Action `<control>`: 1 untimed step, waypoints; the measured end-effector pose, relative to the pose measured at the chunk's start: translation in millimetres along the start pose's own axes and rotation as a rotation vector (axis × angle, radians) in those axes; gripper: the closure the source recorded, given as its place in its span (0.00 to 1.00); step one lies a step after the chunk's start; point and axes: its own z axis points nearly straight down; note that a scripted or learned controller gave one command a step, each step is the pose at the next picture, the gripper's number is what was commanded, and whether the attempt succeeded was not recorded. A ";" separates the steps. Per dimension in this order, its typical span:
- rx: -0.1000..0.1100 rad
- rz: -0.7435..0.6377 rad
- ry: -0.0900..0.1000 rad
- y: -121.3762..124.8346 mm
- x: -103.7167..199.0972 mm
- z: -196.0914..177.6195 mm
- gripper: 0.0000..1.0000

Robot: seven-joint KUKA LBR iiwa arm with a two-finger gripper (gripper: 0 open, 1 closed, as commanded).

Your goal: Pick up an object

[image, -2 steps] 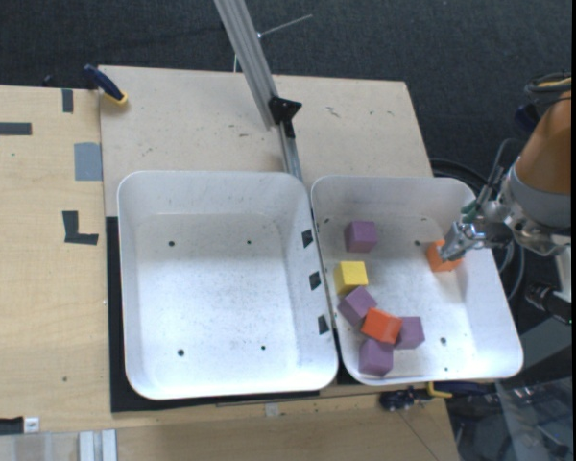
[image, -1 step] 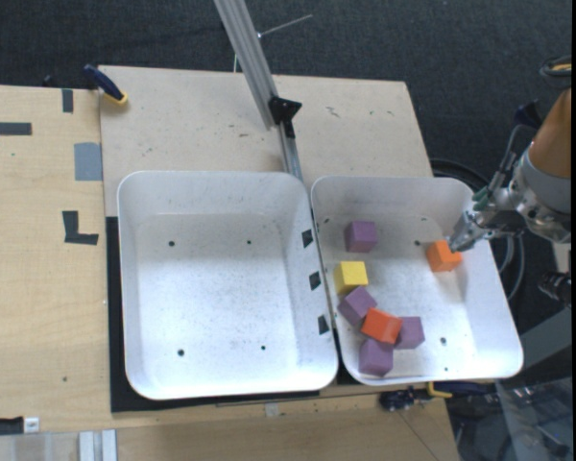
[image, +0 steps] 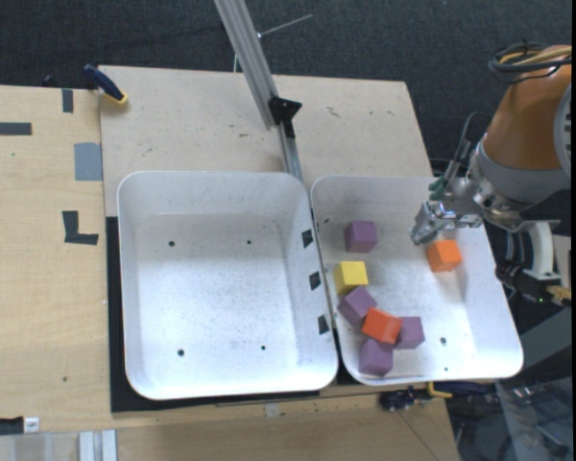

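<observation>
Several small blocks lie in the right bin (image: 484, 346). A purple cube (image: 361, 235) sits near its back left, and a yellow cube (image: 351, 275) lies in front of that. Toward the front, a cluster packs together a purple block (image: 357, 304), an orange block (image: 382, 327), a small purple block (image: 410, 331) and another purple block (image: 375, 356). A lone orange cube (image: 445, 254) rests by the right wall. My gripper (image: 430, 227) hangs low over the bin's right side, directly above and touching or nearly touching this orange cube.
The left bin (image: 221, 286) stands beside the right one, their walls meeting in the middle. A slanted metal bar (image: 254, 56) crosses the bench behind the bins. A blue and yellow tool (image: 106, 83) lies at the bench's far left corner.
</observation>
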 end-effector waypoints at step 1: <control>0.000 -0.001 0.000 2.9 61.7 -5.6 1.00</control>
